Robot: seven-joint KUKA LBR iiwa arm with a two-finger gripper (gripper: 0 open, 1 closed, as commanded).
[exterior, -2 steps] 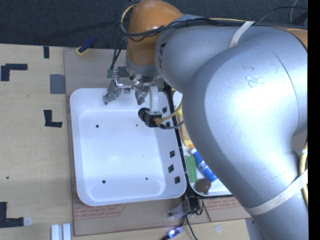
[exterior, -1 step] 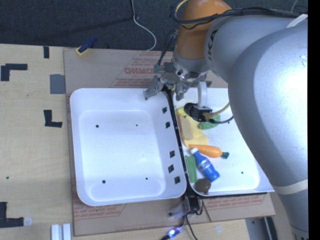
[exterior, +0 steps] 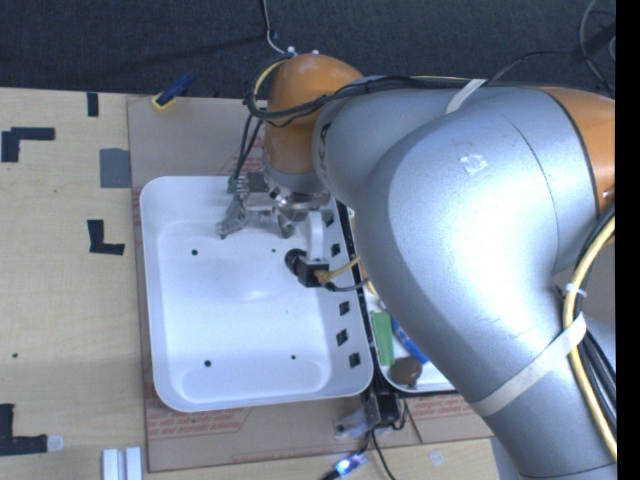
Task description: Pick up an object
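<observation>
One fixed overhead view
The bench (exterior: pixel 60 268) is seen from above at a slant, the arm (exterior: pixel 480 248) looming nearest.

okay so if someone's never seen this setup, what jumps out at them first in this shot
The huge grey arm sweeps in from the right and covers most of the right bin. Its gripper hangs over the far edge of the left bin. A green object peeks out at the right bin's near-left corner.

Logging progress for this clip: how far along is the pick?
Done: the arm has reached over the left bin. In hand: the claw sits low near its far wall, nothing seen between it. Left: a grasp and lift; items lie in the right bin.
</observation>
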